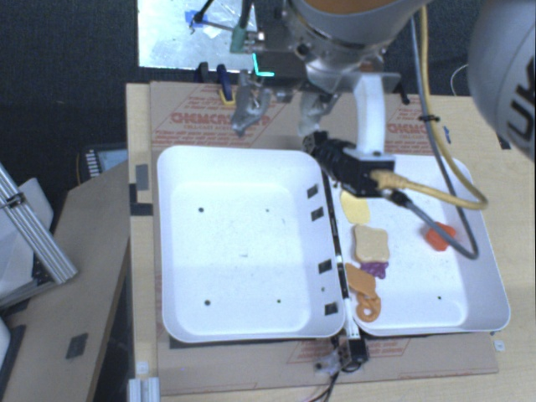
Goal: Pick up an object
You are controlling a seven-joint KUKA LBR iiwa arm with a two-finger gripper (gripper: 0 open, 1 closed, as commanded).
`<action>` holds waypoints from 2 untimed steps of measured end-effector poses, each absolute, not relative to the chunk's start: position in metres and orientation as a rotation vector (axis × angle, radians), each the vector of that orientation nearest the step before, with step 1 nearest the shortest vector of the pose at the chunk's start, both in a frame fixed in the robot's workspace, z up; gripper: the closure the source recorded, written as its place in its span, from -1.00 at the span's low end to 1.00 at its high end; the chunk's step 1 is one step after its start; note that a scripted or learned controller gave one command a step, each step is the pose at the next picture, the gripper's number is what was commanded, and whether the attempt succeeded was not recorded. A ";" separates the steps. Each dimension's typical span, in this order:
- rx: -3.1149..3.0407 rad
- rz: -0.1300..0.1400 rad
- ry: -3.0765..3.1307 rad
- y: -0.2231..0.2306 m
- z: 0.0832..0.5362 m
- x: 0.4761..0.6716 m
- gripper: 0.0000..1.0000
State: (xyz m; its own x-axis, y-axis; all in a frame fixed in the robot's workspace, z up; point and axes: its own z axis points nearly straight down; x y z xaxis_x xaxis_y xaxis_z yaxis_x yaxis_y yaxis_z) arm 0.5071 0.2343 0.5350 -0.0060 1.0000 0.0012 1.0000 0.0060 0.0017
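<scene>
My gripper [279, 117] hangs above the far rim of the bins, over the cardboard behind the left bin [180, 308]. It is open: its two grey fingers [248, 109] stand wide apart with nothing between them. In the right bin [481, 304], along its left wall, lie a yellow piece [356, 208], a tan bread slice [371, 244], a small purple item [376, 269] and an orange ring-ended piece [364, 296]. An orange-red item [438, 238] lies further right. All of these sit well below and to the right of the gripper.
A black connector [347, 164] with a yellow cable [444, 193] and a grey cable drapes over the far part of the right bin. Black clips [325, 266] line the divider between the bins. Blue and yellow clamps [219, 80] sit at the bench's far edge.
</scene>
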 end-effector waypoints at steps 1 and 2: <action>2.211 0.008 2.231 0.235 0.547 0.507 1.00; 2.210 0.006 2.232 0.235 0.546 0.507 -1.00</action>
